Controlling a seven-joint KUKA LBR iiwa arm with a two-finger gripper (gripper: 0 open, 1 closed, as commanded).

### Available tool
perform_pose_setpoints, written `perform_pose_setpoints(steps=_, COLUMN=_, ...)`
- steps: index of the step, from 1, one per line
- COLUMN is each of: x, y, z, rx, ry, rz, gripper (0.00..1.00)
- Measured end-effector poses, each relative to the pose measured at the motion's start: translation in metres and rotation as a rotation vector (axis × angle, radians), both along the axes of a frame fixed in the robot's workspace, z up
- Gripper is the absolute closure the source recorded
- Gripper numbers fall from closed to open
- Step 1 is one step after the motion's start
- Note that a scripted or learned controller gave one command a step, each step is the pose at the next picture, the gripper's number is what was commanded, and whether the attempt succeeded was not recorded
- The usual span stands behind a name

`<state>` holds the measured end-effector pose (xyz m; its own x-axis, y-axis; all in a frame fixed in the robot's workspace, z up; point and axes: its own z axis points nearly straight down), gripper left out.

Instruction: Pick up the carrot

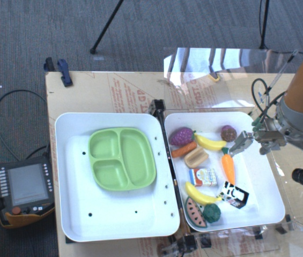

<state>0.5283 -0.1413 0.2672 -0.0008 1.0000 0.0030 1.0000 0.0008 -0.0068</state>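
Note:
The carrot (229, 168) is orange with a green top and lies lengthwise in the right bin (264, 197), its top pointing to the far side. My gripper (238, 145) hangs just above and to the right of the carrot's green end, reaching in from the right. Nothing appears held in it. A second, smaller orange piece (184, 150) lies near the bin's left wall.
Around the carrot lie a banana (210, 142), a dark red fruit (228, 133), purple grapes (182, 136), a bun (196, 157), a small carton (207, 176), another banana (202, 194), a watermelon slice (195, 212) and broccoli (212, 213). A green divided plate (123, 158) sits in the left bin (71, 208).

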Motion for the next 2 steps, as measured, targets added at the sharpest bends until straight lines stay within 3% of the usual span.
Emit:
perform_pose_setpoints(steps=1, x=0.051, y=-0.033, z=-0.139, rx=0.0, ry=0.009, rz=-0.346, gripper=0.0)
perform_pose_setpoints(steps=2, x=0.054, y=-0.053, z=-0.184, rx=0.001, ry=0.008, rz=-0.525, gripper=0.0)
